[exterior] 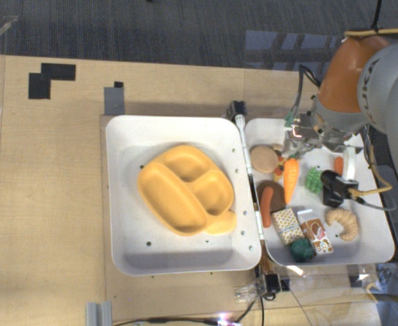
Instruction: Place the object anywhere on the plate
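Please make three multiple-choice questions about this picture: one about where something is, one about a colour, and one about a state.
1. Where does the plate lie?
A. in the left bin
B. in the right bin
C. on the bare bench

2. What colour is the plate?
A. blue
B. yellow
C. red

3. How does the carrot stand in relation to the plate?
A. it lies on the plate
B. it leans on the plate's rim
C. it lies in the right bin, apart from the plate

Answers: 1 A, the plate sits inside the left bin. 2 B, its compartments are all yellow. 3 C, the carrot lies among the toy foods, just below the gripper.
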Available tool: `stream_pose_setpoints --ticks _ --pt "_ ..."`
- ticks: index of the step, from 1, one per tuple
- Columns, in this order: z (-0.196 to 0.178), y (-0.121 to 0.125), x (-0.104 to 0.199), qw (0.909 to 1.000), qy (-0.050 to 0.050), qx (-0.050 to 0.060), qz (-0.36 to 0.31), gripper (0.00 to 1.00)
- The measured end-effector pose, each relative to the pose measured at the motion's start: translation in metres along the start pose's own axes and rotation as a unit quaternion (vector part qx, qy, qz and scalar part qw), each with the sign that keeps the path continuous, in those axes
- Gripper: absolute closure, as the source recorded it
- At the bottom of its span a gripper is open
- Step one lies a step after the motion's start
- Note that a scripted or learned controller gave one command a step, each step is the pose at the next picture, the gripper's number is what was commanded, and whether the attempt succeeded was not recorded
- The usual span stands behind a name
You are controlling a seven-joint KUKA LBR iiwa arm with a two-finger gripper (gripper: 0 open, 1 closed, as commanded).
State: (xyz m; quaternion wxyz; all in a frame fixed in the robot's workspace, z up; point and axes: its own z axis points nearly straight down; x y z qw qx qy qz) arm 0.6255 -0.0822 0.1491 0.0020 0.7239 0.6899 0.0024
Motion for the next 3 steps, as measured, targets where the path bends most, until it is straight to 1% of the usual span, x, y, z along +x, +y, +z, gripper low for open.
stream_pose_setpoints --ticks 1,2,3 --pt "-0.099 0.004 0.094 0.9989 0.003 -0.007 -0.046 1.00" --pt "-0.055 -0.039 0.125 0.9997 0.001 0.003 0.023 1.00" --pt "-0.056 -0.038 0.124 0.9997 0.000 0.001 0.024 0.00"
